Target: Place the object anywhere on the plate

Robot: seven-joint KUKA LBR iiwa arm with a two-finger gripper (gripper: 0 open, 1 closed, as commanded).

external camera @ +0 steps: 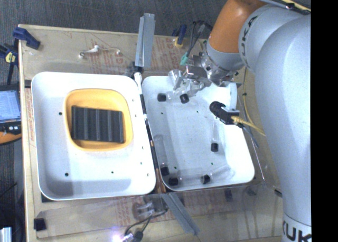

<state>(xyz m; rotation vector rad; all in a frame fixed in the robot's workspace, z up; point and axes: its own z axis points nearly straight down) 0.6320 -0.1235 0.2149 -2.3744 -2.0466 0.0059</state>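
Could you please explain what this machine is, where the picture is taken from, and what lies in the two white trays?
This is one robot arm, grey with an orange band, reaching in from the right. A single fixed camera looks down on the bench at a slant. Its gripper hangs over the far end of the right bin; I cannot tell whether the jaws are open or hold anything. The left bin holds a yellow plate carrying a dark ridged object. The right bin holds a few small dark bits, too small to identify.
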